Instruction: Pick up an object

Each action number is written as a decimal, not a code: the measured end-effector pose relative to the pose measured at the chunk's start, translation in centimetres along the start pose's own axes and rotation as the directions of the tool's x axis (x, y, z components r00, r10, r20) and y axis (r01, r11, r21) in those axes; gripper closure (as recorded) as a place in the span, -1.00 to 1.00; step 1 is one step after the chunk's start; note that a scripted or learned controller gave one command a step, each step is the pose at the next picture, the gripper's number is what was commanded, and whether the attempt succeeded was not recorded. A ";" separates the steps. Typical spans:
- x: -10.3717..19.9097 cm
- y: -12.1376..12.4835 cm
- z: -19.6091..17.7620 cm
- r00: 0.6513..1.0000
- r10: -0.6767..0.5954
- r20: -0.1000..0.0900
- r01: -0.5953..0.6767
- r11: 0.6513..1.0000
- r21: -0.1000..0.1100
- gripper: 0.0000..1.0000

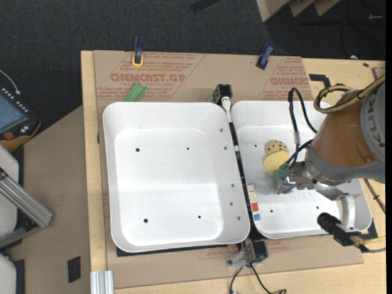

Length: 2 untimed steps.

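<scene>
**Gripper low in right bin, just beside yellow lump – jaw state unreadable**

- Cardboard sheet (184, 72) covers the bench, red print along its 12 o'clock edge. Both bins sit on it.
- Left bin (165, 164): white floor with a few small dark dots.
- Right bin (269, 216): at 3 o'clock of the left bin, rims touching along the middle seam.
- Arm (343, 139): comes in from 3 o'clock, its orange band over the right bin's 3 o'clock side, hiding that part of the floor.
- Gripper (283, 177): down in the right bin near its centre. Jaws: cannot tell if wide, narrow or holding anything, as the wrist blocks the view. A small green bit shows at the tip; whether it is a loose item or part of the tool is unclear.
- Yellow lump (275, 160): on the right bin's floor, at 11 o'clock of the gripper and just beside it. Contact cannot be confirmed.
- Tan disc (275, 146) with dark holes: at 12 o'clock of the yellow lump, touching or overlapping it.
- Green strip (136, 92): on the cardboard, outside the left bin at its 11 o'clock corner.
- Two blue clamps on the sheet's 12 o'clock edge: left clamp (138, 46), right clamp (266, 54).
</scene>
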<state>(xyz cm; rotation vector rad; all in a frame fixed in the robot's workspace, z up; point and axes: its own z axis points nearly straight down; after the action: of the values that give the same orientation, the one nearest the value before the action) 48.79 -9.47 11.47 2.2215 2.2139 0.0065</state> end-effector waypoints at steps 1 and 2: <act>0.0 0.0 -1.0 1.000 0.001 0.001 -0.001 1.000 -0.002 1.00; 5.1 1.8 -10.6 1.000 -0.011 -0.001 0.011 1.000 -0.005 1.00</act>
<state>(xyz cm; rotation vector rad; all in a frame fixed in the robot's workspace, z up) 50.57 -4.34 22.11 2.2071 2.2246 0.0138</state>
